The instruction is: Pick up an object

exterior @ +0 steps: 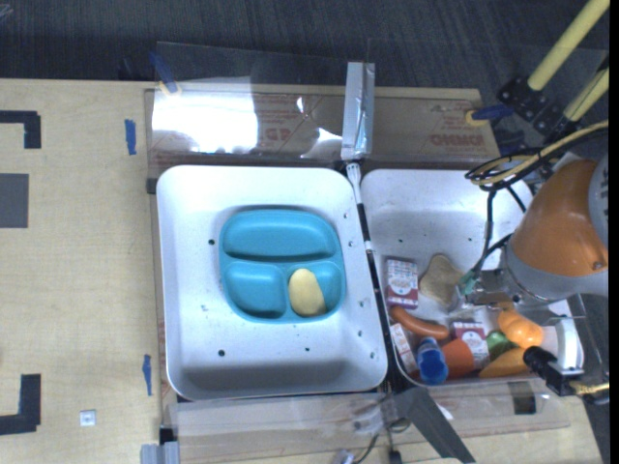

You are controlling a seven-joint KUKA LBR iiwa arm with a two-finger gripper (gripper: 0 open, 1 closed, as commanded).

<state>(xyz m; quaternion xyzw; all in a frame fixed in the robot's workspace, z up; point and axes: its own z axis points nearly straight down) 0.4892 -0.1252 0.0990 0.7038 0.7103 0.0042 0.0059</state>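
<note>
The right bin (426, 196) holds a heap of toy food along its near side: a small red-and-white carton (401, 280), a tan piece of bread (441, 276), a red sausage (419, 325), a blue-capped bottle (431, 363), a second carton (471, 336) and orange pieces (522, 331). My gripper (481, 293) reaches down from the orange-banded wrist (561, 230) into this bin, just right of the bread and above the second carton. Its fingers are dark and partly hidden among the items.
The left bin (193, 259) carries a blue divided tray (276, 240) with a yellow lemon-like object (307, 292) in its lower right compartment. A clear plastic wall (357, 114) rises behind both bins. Cables (513, 177) hang by the arm at right.
</note>
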